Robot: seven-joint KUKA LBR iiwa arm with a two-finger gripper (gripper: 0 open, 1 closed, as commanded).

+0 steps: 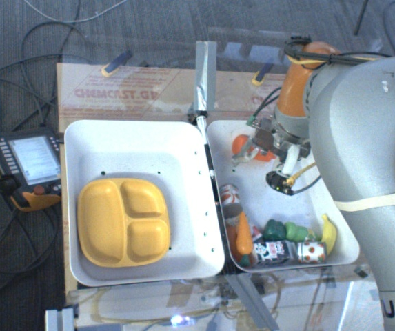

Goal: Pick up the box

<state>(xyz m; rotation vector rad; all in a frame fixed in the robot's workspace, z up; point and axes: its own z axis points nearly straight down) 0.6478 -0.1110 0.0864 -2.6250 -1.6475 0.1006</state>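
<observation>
- The hand (256, 143) hangs over the upper part of the right bin (335, 254), just beside an orange-red object (240, 144) near the bin's upper left corner; whether it is wide, narrow or holding anything, I cannot tell.
- The box (271, 251) lies in the right bin's lower part, well apart from the hand.
- The box is small and dark, with black-and-white patches and a bit of red print on its upper face; it lies flat, its long side running along the bin's lower wall.
- Just left of the box is a carrot (242, 236); just right is a white item with red spots (311, 251).
- Green pieces (284, 229) sit just above the box, and a banana (329, 234) curves at the right end of that row.
- A small can (229, 196) lies by the bin's left wall, above the carrot.
- The left bin (114, 140) holds a yellow divided tray (123, 221).
</observation>
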